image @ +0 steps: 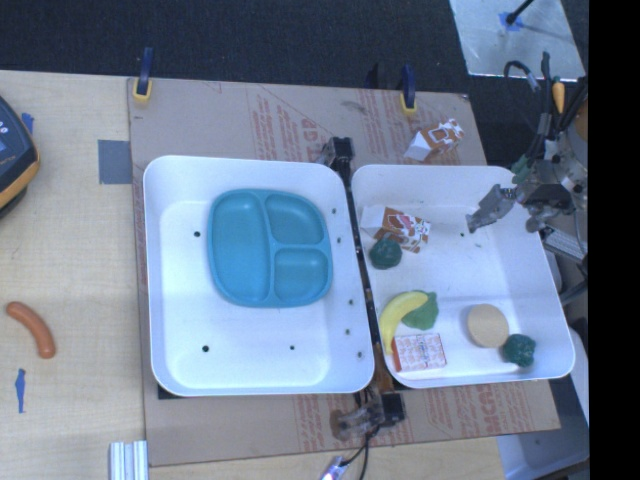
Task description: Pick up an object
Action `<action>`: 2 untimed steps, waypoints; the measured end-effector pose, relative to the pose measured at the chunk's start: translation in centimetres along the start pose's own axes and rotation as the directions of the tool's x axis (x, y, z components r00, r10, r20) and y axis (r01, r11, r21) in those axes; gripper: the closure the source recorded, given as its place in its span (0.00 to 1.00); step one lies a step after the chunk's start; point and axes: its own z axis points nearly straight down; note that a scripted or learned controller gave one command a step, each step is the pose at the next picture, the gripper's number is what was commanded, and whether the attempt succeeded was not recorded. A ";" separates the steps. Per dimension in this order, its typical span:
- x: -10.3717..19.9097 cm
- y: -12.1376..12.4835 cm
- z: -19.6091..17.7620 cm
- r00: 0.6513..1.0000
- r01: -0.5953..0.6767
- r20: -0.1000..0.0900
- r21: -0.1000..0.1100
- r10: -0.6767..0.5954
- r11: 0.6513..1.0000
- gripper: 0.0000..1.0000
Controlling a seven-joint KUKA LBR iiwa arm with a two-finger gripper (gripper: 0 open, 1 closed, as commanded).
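Observation:
My gripper (492, 211) hangs over the far right part of the right bin (455, 183), with nothing visibly in it. Below it the bin holds a tan round biscuit (487, 325) and a dark green lump (518, 349) at the near right corner. A yellow banana (398, 316) lies beside a green piece (426, 314), with a red and white packet (418, 351) just in front. Towards the bin's left side sit a small orange and white carton (405, 228) and a dark green ball (385, 254).
The left bin (180, 368) holds a teal divided plate (270, 247). A second small carton (435, 140) lies on the cardboard behind the right bin. A sausage (32, 329) lies on the bench far left, and a black and yellow device (12, 153) sits at the left edge.

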 end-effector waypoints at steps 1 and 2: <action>4.7 -4.4 18.3 1.000 0.000 0.000 0.000 0.000 1.000 0.00; 4.1 0.2 18.2 1.000 0.000 0.001 -0.002 0.000 1.000 0.00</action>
